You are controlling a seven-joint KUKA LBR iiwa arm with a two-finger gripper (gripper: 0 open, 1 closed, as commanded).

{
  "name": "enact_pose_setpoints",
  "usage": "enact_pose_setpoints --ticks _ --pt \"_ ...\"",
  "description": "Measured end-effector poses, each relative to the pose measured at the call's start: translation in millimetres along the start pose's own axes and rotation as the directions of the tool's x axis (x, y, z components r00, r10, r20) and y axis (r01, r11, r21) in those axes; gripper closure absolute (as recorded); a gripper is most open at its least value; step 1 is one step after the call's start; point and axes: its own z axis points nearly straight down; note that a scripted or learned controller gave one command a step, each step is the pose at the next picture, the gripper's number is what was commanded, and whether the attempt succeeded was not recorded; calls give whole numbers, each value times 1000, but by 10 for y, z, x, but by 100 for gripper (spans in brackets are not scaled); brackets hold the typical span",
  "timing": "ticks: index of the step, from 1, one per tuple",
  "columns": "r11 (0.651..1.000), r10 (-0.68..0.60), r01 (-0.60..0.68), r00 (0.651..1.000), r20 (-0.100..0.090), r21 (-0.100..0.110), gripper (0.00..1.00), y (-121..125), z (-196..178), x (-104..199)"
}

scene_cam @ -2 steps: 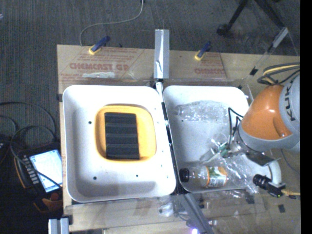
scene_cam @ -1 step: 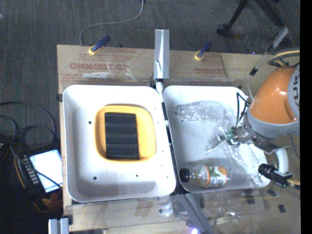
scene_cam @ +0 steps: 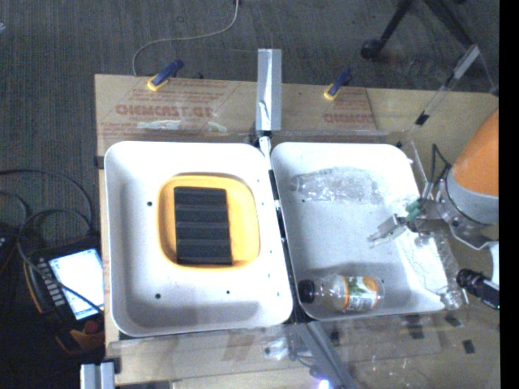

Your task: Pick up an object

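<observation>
In the right bin, a crumpled clear plastic bottle lies near the far wall. A bottle with an orange label and a dark cap lies on its side along the near wall. Another clear plastic item rests against the right wall. My gripper reaches in from the right and hangs over the right part of this bin, between the crumpled bottle and the labelled bottle. Nothing shows in its grasp. The left bin holds a yellow block with a black ridged top.
A metal post stands behind the gap between the bins. Two blue and yellow clamps sit on the board at the back. A tablet and cables lie on the floor to the left.
</observation>
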Motion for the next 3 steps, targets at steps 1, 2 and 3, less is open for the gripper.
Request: enact_pose_setpoints --ticks 1,2,3 --pt "979 -205 205 979 2 -7 0 13 1026 76" --pt "984 -178 178 984 6 -14 0 722 1075 -180" --pt "984 -179 179 984 6 -14 100 724 986 -172"
